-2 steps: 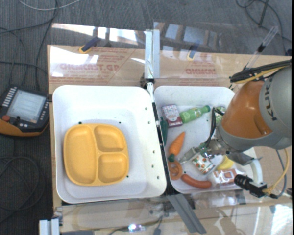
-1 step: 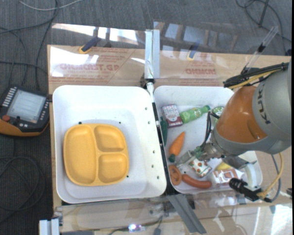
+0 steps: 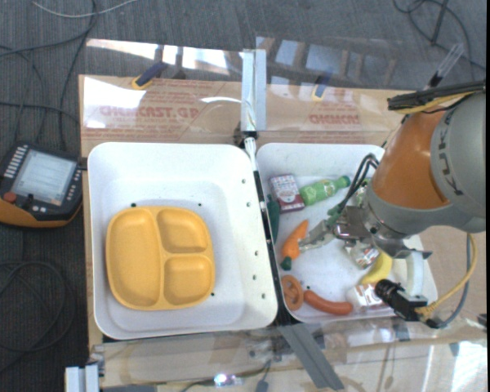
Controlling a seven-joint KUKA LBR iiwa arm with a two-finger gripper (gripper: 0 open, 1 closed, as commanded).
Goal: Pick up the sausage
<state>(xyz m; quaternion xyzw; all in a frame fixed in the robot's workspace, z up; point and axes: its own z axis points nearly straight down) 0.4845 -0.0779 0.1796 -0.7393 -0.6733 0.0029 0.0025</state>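
Sausage (image 3: 327, 304) lies flat in the right bin (image 3: 265, 163), near its front edge, long axis roughly parallel to that edge. A pretzel-like ring (image 3: 291, 289) touches or nearly touches its left end; a small packet (image 3: 367, 297) sits just beside its right end. Claw (image 3: 331, 229) hangs over mid-bin, above and apart from the sausage, close to the carrot (image 3: 293, 241); cannot tell its state, wrist hides detail. Judgement: sausage looks like a light toy, smooth and rounded, probably slippery and prone to roll. Best hold is across the narrow middle, clear of both neighbours. Yellow tray (image 3: 158, 256) sits in the left bin (image 3: 98, 227)
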